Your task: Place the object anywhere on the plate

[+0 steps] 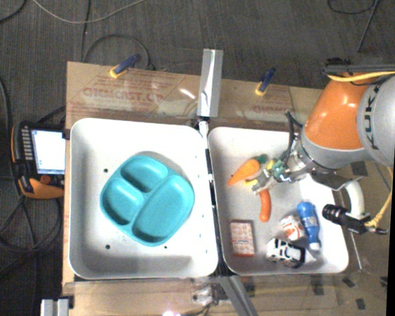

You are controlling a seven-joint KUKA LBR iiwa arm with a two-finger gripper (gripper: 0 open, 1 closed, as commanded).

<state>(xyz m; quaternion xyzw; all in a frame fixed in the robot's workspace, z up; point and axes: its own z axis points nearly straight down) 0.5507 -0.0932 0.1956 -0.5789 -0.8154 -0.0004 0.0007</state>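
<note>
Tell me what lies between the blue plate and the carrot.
In the camera view, bare white floor of the left bin beside the blue plate, the two bins' adjoining rims, then bare floor up to the carrot.

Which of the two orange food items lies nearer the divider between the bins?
The carrot with the green top; the plain orange sausage-shaped piece lies farther right.

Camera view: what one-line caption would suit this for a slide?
KUKA arm's gripper hovers over toy carrots in the right bin, while the blue divided plate waits in the left bin.

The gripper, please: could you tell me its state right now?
Gripper: low in the right bin among the carrots; whether it is open, closed or holding anything cannot be told.
</note>
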